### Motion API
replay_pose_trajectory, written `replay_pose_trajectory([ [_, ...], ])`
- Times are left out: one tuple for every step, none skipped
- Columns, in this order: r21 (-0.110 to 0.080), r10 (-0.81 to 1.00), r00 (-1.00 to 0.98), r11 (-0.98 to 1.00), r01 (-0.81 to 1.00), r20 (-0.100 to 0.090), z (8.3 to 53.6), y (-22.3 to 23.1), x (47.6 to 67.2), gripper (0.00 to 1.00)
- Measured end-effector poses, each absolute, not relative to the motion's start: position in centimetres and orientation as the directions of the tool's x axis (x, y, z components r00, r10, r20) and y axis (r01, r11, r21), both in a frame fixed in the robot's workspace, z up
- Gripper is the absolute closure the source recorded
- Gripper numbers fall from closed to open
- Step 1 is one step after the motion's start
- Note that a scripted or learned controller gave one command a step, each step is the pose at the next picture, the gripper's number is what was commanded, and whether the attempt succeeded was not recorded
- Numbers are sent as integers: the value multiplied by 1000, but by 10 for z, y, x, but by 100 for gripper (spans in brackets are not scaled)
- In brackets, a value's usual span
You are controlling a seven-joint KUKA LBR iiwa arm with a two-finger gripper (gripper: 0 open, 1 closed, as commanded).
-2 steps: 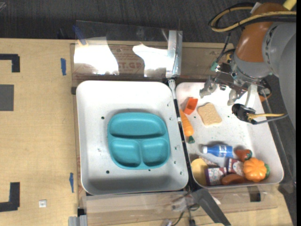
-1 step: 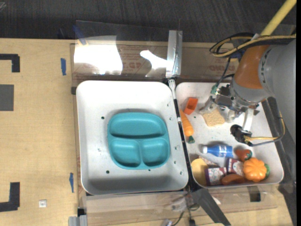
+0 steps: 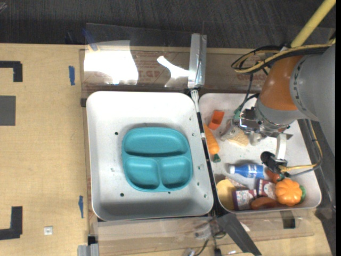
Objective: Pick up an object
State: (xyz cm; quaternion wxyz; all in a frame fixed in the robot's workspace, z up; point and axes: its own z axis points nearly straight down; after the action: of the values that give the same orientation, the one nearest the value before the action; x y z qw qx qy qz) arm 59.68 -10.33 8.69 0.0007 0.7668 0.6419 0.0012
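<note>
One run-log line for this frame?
arm: over right bin | pincer: low by orange block | grasp: unclear | left bin: teal tray

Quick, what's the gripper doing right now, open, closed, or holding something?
Gripper: low in the right bin, over a pale object; open or closed cannot be told.

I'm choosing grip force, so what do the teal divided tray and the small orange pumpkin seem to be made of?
The teal divided tray looks like moulded plastic: uniform colour, rounded compartments, a soft sheen. The small orange pumpkin is probably plastic or rubber, since its ribbed skin looks glossy; the view leaves its hardness open.
</note>
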Motion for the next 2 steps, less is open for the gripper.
replay_pose_trajectory([
  [3,975,224,-224,975,0,86,-102,654,0],
  [3,975,224,-224,975,0,86,-102,654,0],
])
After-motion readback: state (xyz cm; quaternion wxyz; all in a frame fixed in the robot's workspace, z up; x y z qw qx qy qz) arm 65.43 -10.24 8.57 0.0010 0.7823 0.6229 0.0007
